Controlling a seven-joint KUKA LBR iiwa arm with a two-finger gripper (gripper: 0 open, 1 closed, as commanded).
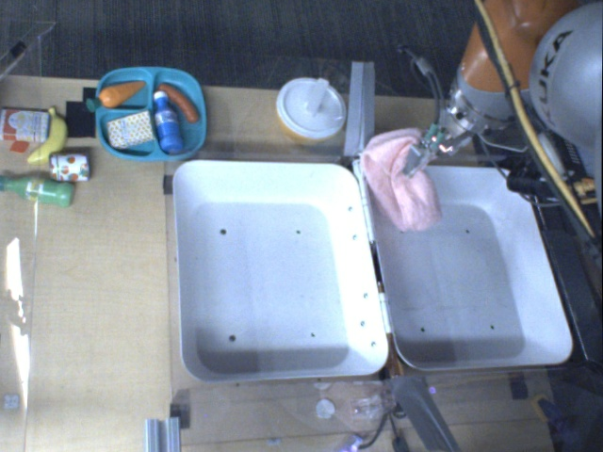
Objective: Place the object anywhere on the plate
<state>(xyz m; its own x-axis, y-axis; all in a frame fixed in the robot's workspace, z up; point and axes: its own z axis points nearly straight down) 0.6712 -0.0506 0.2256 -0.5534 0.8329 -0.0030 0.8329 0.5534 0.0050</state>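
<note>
A pink cloth hangs bunched over the far left corner of the right bin, draping down along the wall between the bins. My gripper reaches in from the upper right and is shut on the cloth's top fold. The fingertips are partly buried in the fabric. The plate is a blue divided dish on the bench beyond the left bin's far left corner. It holds a carrot, a sausage, a small blue bottle and a patterned block.
The left bin lies between the cloth and the plate. A white lidded cup stands behind the bins. A banana, a can, a green bottle and a small box sit at the far left.
</note>
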